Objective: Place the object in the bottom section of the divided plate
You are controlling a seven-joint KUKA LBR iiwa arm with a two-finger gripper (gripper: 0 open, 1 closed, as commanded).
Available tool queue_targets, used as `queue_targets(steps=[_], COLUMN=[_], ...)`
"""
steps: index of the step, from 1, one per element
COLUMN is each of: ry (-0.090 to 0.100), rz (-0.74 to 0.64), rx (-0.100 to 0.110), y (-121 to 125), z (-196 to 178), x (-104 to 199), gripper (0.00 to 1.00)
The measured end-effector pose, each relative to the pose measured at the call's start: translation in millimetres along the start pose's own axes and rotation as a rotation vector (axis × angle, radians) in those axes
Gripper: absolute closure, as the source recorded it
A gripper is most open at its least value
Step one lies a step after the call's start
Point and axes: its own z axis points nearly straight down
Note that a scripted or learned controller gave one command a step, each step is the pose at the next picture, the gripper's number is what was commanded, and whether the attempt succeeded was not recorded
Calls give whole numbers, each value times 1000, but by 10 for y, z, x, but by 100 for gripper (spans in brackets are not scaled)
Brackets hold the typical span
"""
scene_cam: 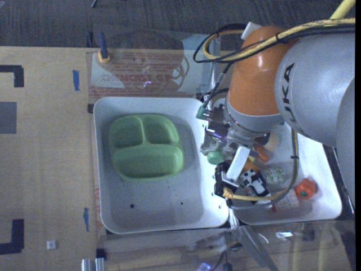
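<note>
A green divided plate [114, 145] lies in the left bin [152, 213]. It has two small sections at the far side and one long section [148, 159] at the near side, with nothing in any of them. My gripper [213, 143] reaches down at the left edge of the right bin [324, 205], just past the wall between the bins. A small green object [214, 156] sits right under it, partly hidden. The arm's orange band and wrist cover much of the right bin.
In the right bin an orange object [304, 189] lies near the front right, and a pale greenish item [275, 175] sits beside the wrist. A clear sheet with a blue clip [102, 54] sits behind the left bin. Tan board [45, 151] spreads to the left.
</note>
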Motion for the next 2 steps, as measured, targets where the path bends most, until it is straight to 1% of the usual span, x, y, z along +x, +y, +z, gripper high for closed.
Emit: queue_targets(steps=[1,2], ry=[0,0], rz=[65,83], rx=[0,0], y=[84,-250], z=[-16,160], x=[-247,-191], gripper=[100,100])
